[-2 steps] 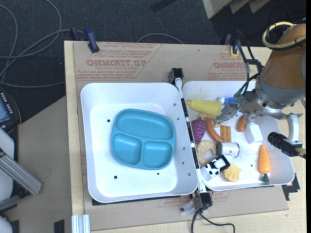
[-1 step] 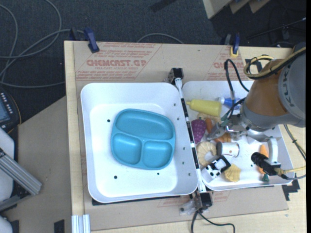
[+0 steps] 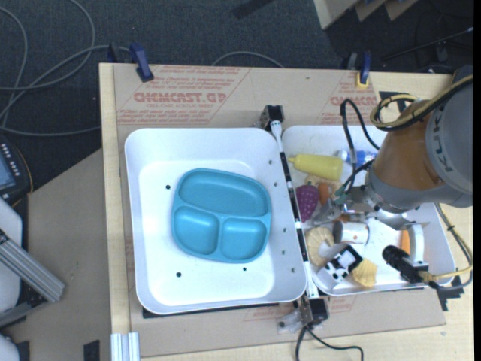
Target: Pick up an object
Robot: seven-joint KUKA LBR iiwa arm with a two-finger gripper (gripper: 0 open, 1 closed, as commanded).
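Whether the fingers are wide or narrow cannot be told; the gripper (image 3: 340, 210) is seen low in the right bin (image 3: 443, 256), among small items. A purple piece (image 3: 307, 198) lies just beside it, a yellow bottle-shaped object (image 3: 319, 165) behind that, and a black-and-white object (image 3: 343, 264) nearer the front. The left bin (image 3: 150, 277) is occupied by a blue divided plate (image 3: 220, 215). Both bins rest on the surface (image 3: 180, 96).
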